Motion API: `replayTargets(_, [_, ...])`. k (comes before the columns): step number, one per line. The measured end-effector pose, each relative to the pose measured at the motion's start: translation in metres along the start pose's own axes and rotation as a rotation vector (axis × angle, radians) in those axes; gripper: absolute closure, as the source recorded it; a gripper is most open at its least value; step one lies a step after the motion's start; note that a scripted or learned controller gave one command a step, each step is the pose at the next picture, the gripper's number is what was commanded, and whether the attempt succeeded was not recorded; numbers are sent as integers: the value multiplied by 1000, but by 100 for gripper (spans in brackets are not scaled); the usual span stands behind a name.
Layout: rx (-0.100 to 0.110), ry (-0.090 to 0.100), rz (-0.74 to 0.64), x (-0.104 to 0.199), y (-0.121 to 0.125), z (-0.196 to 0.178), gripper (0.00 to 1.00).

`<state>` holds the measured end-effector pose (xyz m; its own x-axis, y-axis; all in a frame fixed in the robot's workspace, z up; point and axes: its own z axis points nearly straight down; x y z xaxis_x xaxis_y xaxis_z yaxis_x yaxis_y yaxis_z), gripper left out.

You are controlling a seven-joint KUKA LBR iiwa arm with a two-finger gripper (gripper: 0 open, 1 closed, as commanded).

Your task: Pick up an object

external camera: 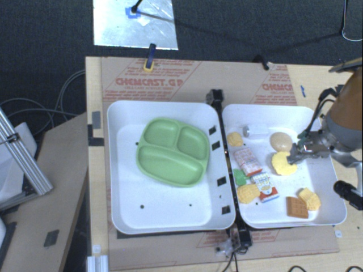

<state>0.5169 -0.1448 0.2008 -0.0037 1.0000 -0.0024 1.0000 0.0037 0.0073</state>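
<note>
The right bin (326, 177) holds several small food items. Among them are a yellow round piece (281, 165), a beige bun-like piece (279, 141), a pink packet (247, 160) and a brown waffle square (296, 207). My gripper (296, 154) reaches in from the right and sits low at the upper right edge of the yellow round piece, just below the beige piece. Whether it touches the yellow piece is not clear, and nothing is visibly lifted.
In the left bin (122, 169) lies a green divided plate (173, 151). The right bin also has a round cracker (248, 194), a red and blue packet (265, 187), a yellow cracker (309, 199), a small yellow cookie (234, 139) and a clear item (255, 131). A black divider (226, 157) separates the bins.
</note>
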Motion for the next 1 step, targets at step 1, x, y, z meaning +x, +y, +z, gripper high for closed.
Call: replayTargets(1, [3,1,-1,0,2,-25,100])
